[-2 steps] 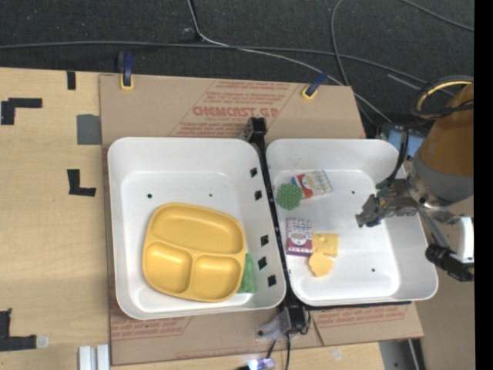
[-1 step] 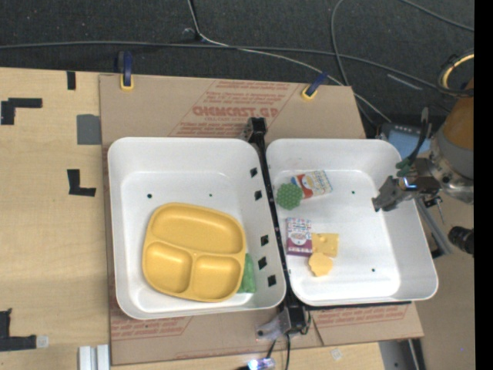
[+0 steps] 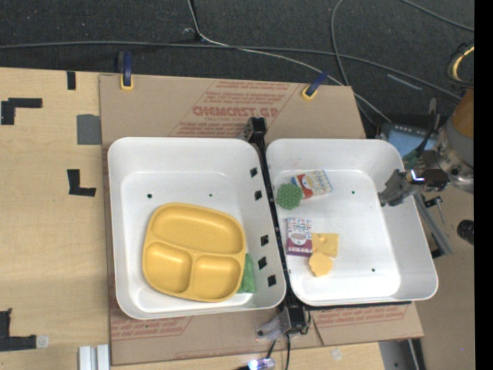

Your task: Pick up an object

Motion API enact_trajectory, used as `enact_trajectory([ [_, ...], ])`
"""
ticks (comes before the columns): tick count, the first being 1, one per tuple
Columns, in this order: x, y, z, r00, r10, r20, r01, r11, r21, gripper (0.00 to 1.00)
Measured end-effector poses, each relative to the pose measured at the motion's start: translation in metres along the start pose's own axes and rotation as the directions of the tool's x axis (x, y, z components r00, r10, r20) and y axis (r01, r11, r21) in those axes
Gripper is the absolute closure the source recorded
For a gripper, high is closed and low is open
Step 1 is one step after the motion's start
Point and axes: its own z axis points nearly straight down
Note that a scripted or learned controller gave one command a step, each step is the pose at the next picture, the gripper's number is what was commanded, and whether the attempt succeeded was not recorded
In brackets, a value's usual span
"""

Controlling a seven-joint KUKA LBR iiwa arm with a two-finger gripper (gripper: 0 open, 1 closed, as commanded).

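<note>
Camera view: claw [image 3: 393, 187], grip state unclear, over the smooth white right bin [image 3: 412, 272] holding a bumpy green ball [image 3: 289, 196]

Counts as noted: 2 white bins, left bin [image 3: 123, 206] & right bin [image 3: 400, 230]. 1 yellow divided tray [image 3: 192, 249], 3 compartments counted. 1 green item [image 3: 248, 274] seen at tray edge, partly hidden. 1 green ball [image 3: 290, 196]. 2 printed packets: upper packet [image 3: 314, 183], purple packet [image 3: 298, 233]. 2 yellow pieces: wedge [image 3: 326, 244], rounded pc [image 3: 320, 264].

Arm enters from right; wrist [image 3: 431, 177] angled leftward.
</note>
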Motion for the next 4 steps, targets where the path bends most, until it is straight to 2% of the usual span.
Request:
enact_trajectory([
  [1, 0.045, 0.012, 0.015, 1.0, -0.002, 0.0, 0.002, 1.0, 0.001, 1.0],
  [2, 0.095, 0.005, 0.027, 1.0, -0.002, 0.0, 0.002, 1.0, 0.002, 1.0],
  [4, 0.202, 0.012, 0.029, 1.0, -0.004, 0.0, 0.004, 1.0, 0.002, 1.0],
])
